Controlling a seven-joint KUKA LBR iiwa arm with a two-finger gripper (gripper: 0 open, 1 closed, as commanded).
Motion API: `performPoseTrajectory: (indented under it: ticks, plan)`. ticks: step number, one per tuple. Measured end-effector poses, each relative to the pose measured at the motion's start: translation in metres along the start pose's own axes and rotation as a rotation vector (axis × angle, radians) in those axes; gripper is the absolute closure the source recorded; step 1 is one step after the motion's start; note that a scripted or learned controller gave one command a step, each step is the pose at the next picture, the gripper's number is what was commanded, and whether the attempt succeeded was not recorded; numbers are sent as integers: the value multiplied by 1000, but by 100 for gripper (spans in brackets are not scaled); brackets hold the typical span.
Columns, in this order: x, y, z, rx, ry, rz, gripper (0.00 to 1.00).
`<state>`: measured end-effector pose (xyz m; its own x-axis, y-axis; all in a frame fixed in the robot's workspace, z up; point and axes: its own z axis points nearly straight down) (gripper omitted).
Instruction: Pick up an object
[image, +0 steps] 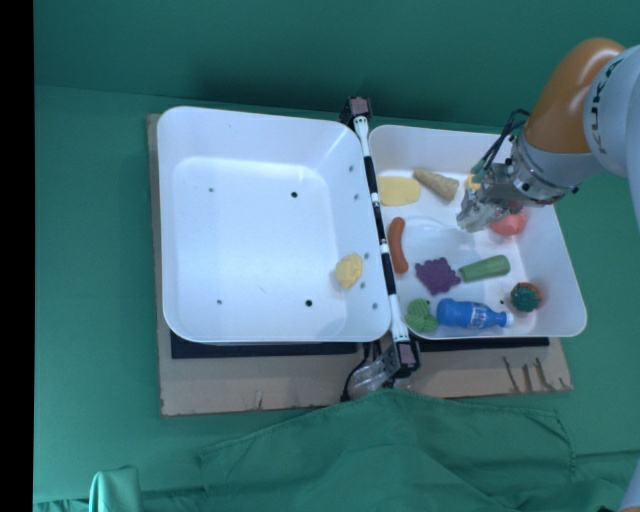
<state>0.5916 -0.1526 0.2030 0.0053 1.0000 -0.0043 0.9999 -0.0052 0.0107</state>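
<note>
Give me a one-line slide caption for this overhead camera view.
Robot gripper hovers over the right bin of toy food; one yellow piece lies in the left bin.

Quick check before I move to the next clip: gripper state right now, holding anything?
Gripper: over the right bin, beside the red-orange item; open or shut cannot be told, and no object is seen held.

We see even, bright overhead light; the white bins (265, 135) glare slightly, shadows stay soft, and small items look mildly blurred.
</note>
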Motion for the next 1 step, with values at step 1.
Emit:
performPoseTrajectory:
  ticks: [1]
  plan:
    - [0,0,0,1,0,0,0]
